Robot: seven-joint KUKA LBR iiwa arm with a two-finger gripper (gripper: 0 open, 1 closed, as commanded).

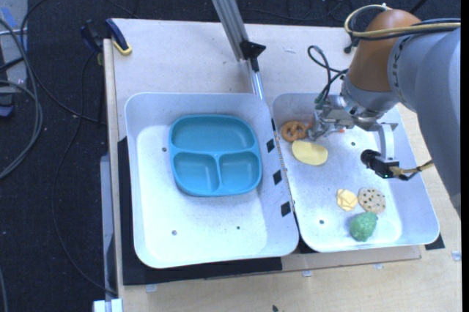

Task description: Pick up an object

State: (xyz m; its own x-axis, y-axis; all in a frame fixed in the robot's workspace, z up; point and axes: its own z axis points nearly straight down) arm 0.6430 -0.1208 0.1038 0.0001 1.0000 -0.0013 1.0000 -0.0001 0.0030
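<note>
1. The gripper (320, 126) hangs low in the right bin (410, 186), just beside the pretzel (294, 131) and the pale yellow piece (310, 153); how wide it stands cannot be made out.
2. A small yellow item (346, 198), a cookie (371, 199) and a green lump (363, 226) lie near the bin's front.
3. The left bin (146, 230) bears a blue divided tray (215, 154).
4. A clamp (117, 39) grips the bench's far corner.

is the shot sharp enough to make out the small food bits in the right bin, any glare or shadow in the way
Camera view: even, soft light with no strong glare on the white right bin; the pretzel, cookie and green piece read clearly but slightly soft; the gripper throws only a faint shadow; the floor behind is dark.
</note>
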